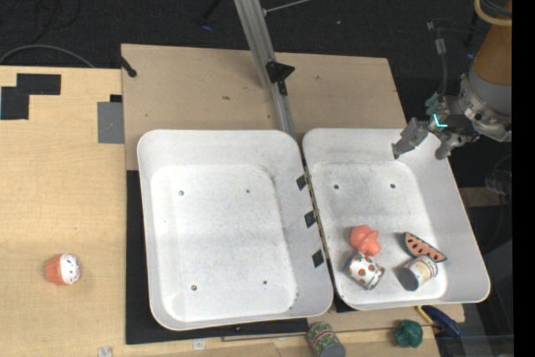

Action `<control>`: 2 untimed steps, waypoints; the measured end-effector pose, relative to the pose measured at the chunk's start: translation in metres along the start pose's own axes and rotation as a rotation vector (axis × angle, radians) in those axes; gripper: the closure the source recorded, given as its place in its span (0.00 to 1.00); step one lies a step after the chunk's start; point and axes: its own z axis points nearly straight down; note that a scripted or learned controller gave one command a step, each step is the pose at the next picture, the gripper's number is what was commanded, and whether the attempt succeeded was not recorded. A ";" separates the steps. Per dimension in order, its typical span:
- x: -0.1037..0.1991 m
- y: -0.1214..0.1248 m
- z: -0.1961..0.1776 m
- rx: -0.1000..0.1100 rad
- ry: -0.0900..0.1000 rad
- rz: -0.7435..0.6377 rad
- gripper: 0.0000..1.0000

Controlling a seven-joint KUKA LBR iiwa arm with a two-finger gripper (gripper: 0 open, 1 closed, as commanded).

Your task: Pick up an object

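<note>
On the bench [50, 180], far left, a small orange-and-white ball-like toy [62, 269] lies well apart from the bins. The left bin [167, 148] comes next. In the right bin [456, 213], four things cluster near its front: a white cup with red dots [364, 271], touching a pink-orange lump [364, 239] behind it, then a small can on its side [418, 272] and a watermelon-slice toy [422, 247] just beside it. In front of that bin, a dark can [323, 339] and a green thing [409, 334], perhaps a toy. At the right, the pincer [427, 137] hangs over the right bin's back rim, fingers apart, nothing between them
</note>
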 end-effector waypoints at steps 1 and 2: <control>0.000 0.001 -0.002 -0.003 -0.001 -0.001 0.00; 0.009 -0.001 0.058 0.003 0.001 0.000 0.00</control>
